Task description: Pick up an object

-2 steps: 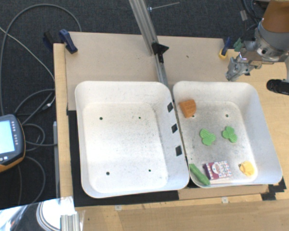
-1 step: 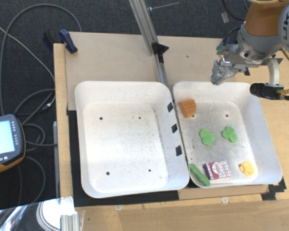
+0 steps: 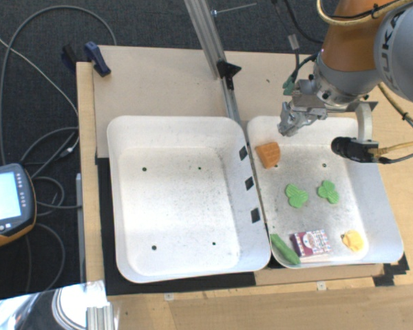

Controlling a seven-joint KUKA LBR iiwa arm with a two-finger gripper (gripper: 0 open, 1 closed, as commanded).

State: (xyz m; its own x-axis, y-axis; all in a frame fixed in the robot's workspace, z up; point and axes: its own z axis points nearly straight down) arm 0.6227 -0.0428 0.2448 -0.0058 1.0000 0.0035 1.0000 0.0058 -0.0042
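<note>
My gripper (image 3: 287,126) hangs over the far left corner of the right bin (image 3: 380,205), with the grey and orange arm reaching in from the upper right. An orange block (image 3: 268,155) lies just below and left of the gripper, apart from it. Two small green pieces (image 3: 297,196) (image 3: 328,192) sit in the middle of this bin. Along its near edge lie a green elongated object (image 3: 285,249), a pink and white packet (image 3: 311,243) and a yellow object (image 3: 354,240). I see nothing held in the gripper.
The left bin (image 3: 124,143) stands beside the right one, with a row of black clips (image 3: 248,183) on the divide. A slanted metal rail (image 3: 210,33) runs from the top down to the bins' far edge. A black cable part (image 3: 354,148) hangs over the right bin.
</note>
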